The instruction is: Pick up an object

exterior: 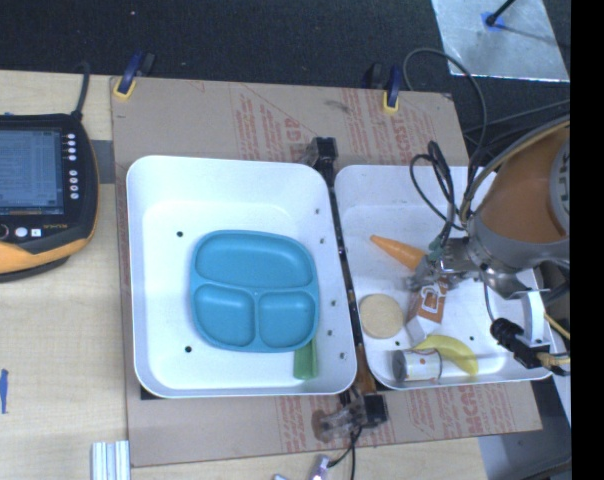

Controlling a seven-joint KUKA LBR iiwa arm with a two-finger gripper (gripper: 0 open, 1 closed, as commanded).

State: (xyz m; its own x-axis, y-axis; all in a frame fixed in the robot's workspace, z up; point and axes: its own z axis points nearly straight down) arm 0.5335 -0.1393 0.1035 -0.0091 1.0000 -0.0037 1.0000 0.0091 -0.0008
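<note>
The right bin (pixel 382 183) holds an orange carrot (pixel 397 251), a round tan disc (pixel 381 316), a yellow banana (pixel 452 353) and a small grey can (pixel 415 366) lying on its side. My gripper (pixel 430 290) is low over this bin, just right of the carrot's thick end and above the banana. A small brown and white piece (pixel 431 305) sits right at its tip; I cannot tell whether it is held. The grey arm with its orange band (pixel 517 203) hides the bin's right part.
In the left bin (pixel 152 198) lies a blue divided plate (pixel 253 290), with a green block (pixel 304 361) by the bin's near right corner. A teach pendant (pixel 27 193) rests at the bench's left. Black cables (pixel 437 183) loop over the right bin.
</note>
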